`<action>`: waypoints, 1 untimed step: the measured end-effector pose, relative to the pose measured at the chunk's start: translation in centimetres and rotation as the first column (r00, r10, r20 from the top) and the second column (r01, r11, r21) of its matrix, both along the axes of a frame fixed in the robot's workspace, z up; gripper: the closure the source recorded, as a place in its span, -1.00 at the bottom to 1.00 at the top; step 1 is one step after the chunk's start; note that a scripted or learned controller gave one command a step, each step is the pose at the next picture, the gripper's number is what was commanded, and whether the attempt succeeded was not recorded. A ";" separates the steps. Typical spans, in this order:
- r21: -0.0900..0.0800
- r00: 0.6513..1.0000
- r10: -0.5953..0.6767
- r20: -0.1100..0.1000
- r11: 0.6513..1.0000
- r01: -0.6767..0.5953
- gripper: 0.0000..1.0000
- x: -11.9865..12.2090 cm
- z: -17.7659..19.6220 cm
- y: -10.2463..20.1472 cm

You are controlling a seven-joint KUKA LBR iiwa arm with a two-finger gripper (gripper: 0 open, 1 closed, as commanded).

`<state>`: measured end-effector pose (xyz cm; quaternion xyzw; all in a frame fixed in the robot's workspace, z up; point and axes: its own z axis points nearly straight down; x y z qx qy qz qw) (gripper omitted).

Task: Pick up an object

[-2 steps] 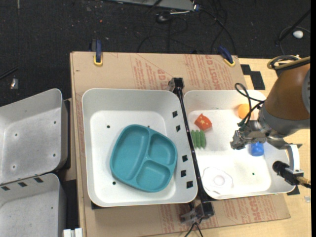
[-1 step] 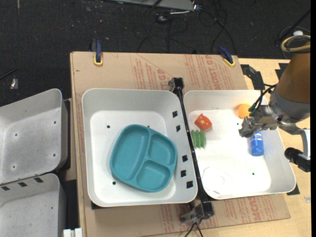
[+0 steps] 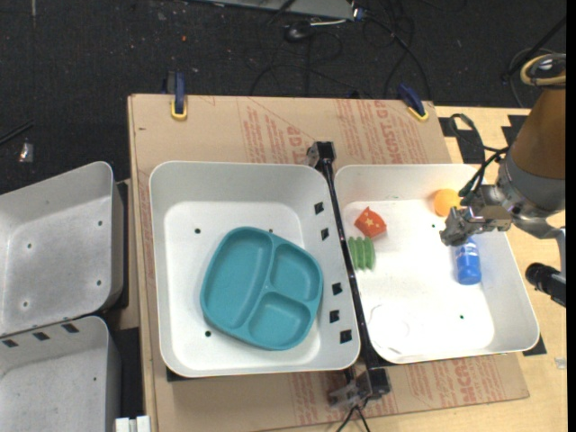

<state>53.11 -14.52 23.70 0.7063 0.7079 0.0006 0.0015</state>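
While the gripper (image 3: 456, 226) is poised just above the blue bottle (image 3: 468, 265) in the right bin (image 3: 513, 331), finger state cannot be told; the light, rigid, slippery bottle is best grasped mid-body.

From my feed, the only lettering I can make out is faded red print on the brown cardboard sheet (image 3: 243, 129) under the two bins. It runs in several places and at several angles: above the left bin, above the right bin and along the front edge. The letters look reversed or upside down, and I can't read a single word.
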 end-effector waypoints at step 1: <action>0.001 1.000 0.005 0.000 1.000 -0.005 1.00 2.4 0.6 4.7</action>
